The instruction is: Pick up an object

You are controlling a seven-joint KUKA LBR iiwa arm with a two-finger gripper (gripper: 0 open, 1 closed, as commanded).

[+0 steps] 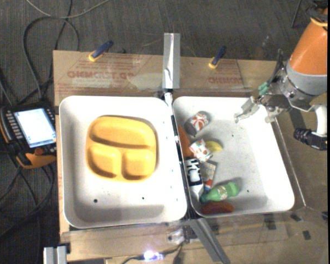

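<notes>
Clearly the arm has nothing in hand: its gripper [247,110] hangs above the upper right part of the right bin [264,169], fingers spread apart with bare bin floor showing between them. It sits well apart from every candidate object, which suggests a hover or approach stage, with no grasp begun.

All the small items crowd the left side of that bin, pressed along the divider. A red-and-white can [198,121] lies uppermost. Below it sit a small red-and-white carton [200,149] and, touching it on the right, a yellow lemon-shaped piece [213,146]. An orange stick-like item [182,142] runs along the wall. Lower down, a black-and-white bottle [193,172] lies beside a flat packet [208,171], then a green bottle [222,192] and, nearest the bottom rim, a red pepper-like object [216,207].

Judging by the layout, the can is the easiest target, being nearest the gripper and clear of its neighbours; the lower cluster is packed tight against the wall, so fingers could jam there.

The left bin [71,164] holds a yellow divided tray [122,147], lying flat in its middle.
</notes>
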